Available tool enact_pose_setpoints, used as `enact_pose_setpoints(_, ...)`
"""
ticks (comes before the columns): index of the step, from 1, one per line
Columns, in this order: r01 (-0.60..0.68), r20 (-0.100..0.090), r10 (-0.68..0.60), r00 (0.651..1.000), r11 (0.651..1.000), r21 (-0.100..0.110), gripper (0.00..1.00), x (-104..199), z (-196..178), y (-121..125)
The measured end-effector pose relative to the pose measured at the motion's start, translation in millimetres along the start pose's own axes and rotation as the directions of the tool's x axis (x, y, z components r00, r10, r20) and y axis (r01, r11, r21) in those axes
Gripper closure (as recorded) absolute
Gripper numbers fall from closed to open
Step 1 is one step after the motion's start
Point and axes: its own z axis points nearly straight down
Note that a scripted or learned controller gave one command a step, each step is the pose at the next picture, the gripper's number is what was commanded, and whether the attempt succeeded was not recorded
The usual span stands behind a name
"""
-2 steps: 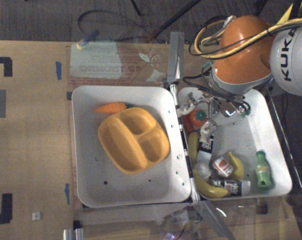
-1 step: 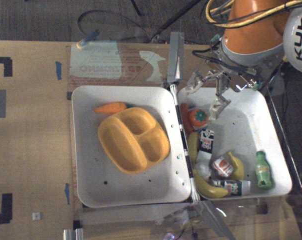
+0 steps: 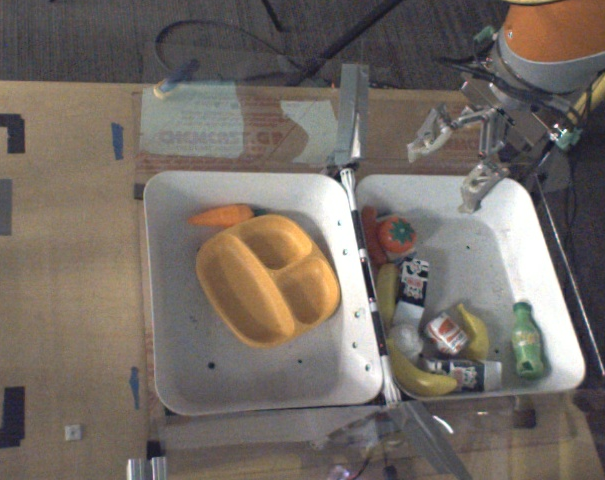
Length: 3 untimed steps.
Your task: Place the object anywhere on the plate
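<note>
Camera view: one plate (image 3: 267, 293), one carrot (image 3: 222, 215), two bananas (image 3: 422, 373).

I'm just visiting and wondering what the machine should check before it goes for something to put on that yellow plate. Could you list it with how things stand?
1. Plate sits flat in the left bin: ok.
2. Plate compartments free to receive something: ok.
3. Gripper open, nothing between its fingers: ok.
4. Gripper hangs over the right bin's top edge, apart from the toys: ok.
5. Green bottle stands alone, easy to pick: ok.
6. Banana crowded by neighbours: not ok.
</note>
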Motion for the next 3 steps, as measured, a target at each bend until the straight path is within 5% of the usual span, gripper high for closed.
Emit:
enact_pose_setpoints(1,-0.111,0.0,0.111,0.994,0.994,0.0,0.0,3,-3,-53)
enact_pose_setpoints(2,-0.53,-0.011,0.53,0.848,0.848,0.001,0.0,19,57,-29)
enact_pose_setpoints(3,-0.614,-0.001,0.614,0.79,0.79,0.003,0.0,39,36,-52)
